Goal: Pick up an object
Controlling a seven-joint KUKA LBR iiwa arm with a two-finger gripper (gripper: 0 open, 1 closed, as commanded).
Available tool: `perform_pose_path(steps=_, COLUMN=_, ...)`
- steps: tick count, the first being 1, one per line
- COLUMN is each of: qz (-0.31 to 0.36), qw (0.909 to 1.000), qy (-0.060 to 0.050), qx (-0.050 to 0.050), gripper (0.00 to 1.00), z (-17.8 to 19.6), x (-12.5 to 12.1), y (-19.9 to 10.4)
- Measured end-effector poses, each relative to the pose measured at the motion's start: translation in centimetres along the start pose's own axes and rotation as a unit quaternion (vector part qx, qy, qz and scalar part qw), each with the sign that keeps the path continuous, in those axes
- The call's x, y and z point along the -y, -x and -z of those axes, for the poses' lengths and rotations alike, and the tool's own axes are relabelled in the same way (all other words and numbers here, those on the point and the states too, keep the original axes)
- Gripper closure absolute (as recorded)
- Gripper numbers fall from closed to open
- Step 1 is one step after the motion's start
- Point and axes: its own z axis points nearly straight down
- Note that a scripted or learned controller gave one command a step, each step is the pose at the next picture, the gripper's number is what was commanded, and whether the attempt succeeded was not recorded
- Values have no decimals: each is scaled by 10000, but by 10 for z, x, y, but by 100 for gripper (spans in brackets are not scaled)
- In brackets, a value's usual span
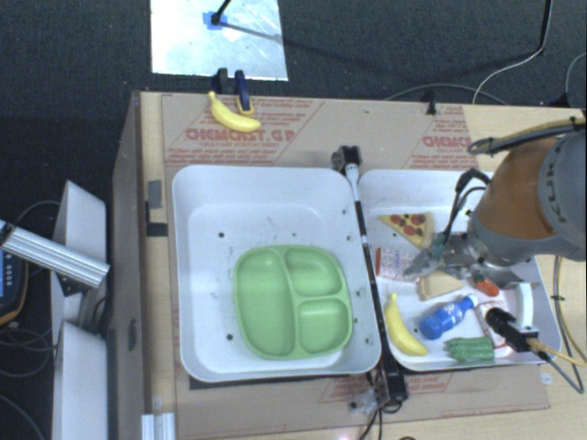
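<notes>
1. Where the brown cardboard-faced bench [303,122] meets dark carpet, two shallow white plastic bins sit side by side, walls touching along a central black divider.
2. Left bin [206,209]: smooth, rounded corners, broad bare floor along its far and left sides.
3. Grey arm with orange band [514,195] reaches over the right bin [394,183]; free floor remains along that bin's far edge.
4. Green three-compartment plastic tray [293,301] lies flat in the left bin, near its front wall.
5. Right bin, crowded front half: yellow banana [402,328] beside the divider, blue bottle [445,319], green ridged piece [468,348], pizza-slice toy [409,225], tan block [438,285].
6. Gripper [438,259] hangs low just above the tan block; finger state cannot be told.
7. Second yellow banana [231,115] rests on the bench beyond the bins.
</notes>
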Motion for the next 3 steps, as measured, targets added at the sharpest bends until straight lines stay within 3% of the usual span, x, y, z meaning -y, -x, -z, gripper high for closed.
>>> perform_pose_path(steps=1, qz=-6, qw=10000, qy=-52, qx=-7, gripper=0, z=-4, x=27, y=-17)
perform_pose_path(steps=2, qz=-4, qw=10000, qy=-43, qx=-8, gripper=100, z=6, x=26, y=-16)
perform_pose_path(steps=3, qz=8, qw=10000, qy=-39, qx=-8, gripper=100, z=96, x=-21, y=-77)
